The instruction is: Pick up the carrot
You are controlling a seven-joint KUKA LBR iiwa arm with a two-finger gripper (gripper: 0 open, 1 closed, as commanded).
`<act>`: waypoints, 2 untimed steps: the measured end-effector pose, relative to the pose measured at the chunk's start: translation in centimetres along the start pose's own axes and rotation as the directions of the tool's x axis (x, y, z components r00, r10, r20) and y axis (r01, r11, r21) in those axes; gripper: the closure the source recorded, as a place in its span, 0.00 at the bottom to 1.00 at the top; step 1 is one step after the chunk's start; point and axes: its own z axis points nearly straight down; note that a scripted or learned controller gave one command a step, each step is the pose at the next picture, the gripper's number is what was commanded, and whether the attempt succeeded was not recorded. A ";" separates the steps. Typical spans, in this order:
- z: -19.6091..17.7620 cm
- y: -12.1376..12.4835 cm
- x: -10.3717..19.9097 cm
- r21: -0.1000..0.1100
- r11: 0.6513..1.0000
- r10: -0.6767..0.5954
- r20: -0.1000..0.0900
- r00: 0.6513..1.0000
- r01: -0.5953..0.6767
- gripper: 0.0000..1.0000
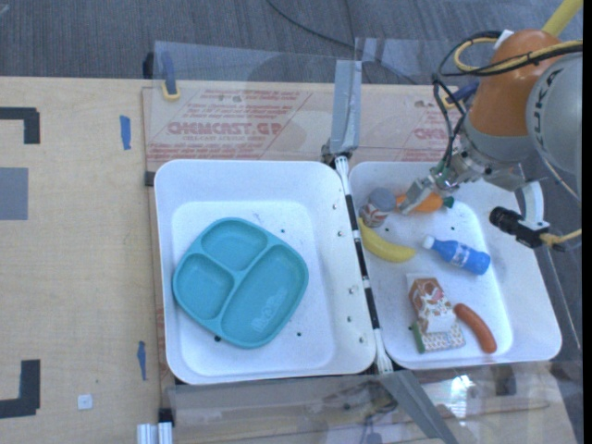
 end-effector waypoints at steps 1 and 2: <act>2.4 -0.2 0.7 0.012 0.939 -0.343 -0.013 0.939 0.343 0.00; 1.6 0.0 0.5 0.005 0.940 -0.341 -0.007 0.940 0.341 1.00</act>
